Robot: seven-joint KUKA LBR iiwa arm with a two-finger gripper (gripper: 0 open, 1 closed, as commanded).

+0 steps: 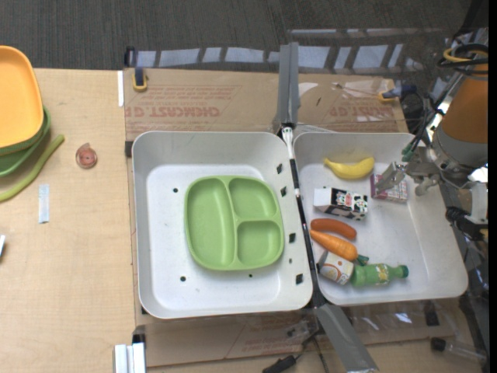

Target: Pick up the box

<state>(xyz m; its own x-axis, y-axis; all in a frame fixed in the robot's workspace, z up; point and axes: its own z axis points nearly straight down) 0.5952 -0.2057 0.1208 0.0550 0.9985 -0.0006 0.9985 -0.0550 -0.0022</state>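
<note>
Currently, the end effector (410,176) is seen at the right bin's (435,278) two o'clock edge; its state cannot be told. The box (341,200) lies at its eight o'clock, near, long axis running roughly three-to-nine.

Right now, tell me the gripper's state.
Gripper: beside the small pink box in the right bin; whether it grips it cannot be told.
</note>
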